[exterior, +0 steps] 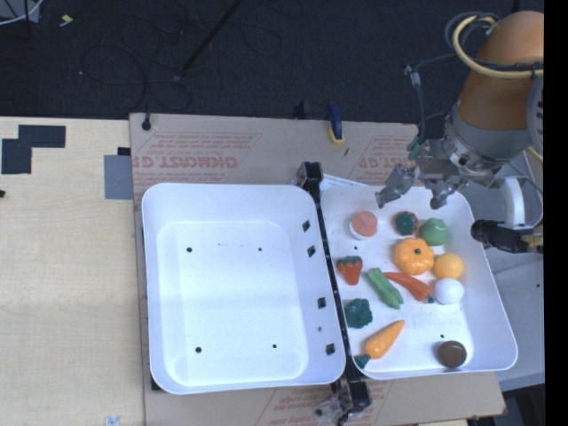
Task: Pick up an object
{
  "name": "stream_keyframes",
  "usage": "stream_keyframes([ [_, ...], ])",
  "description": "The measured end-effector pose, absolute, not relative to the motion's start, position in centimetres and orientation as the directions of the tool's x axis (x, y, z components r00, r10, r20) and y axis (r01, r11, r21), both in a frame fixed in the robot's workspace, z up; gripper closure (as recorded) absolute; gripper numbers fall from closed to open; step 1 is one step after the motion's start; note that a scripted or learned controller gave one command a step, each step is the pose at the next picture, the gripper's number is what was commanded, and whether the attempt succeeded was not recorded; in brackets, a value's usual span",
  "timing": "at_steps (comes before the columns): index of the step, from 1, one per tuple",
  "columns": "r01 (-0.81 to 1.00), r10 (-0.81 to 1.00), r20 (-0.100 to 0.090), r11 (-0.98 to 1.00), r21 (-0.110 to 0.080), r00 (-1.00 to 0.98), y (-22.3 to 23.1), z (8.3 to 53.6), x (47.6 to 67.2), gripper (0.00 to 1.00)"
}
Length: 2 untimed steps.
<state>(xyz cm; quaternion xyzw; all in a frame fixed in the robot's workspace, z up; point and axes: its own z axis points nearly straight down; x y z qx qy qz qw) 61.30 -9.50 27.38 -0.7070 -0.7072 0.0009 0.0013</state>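
Looking down, you see a pale wood surface (62, 264) under brown cardboard (231, 149), dark floor with cables behind. Two white bins sit touching; the right bin (497, 327) holds toy food, an orange pumpkin (414, 256) central. Your gripper (417, 189) hovers above its far edge, fingers spread, holding nothing.
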Motion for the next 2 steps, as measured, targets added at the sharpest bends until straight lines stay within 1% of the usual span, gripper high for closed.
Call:
stream_keyframes([
  [1,1.000,1.000,-0.001,-0.002,-0.008,0.002,-15.8,8.0,62.8,0.00],
  [2,1.000,1.000,0.000,-0.005,-0.003,0.005,-15.8,9.8,62.9,1.00],
])
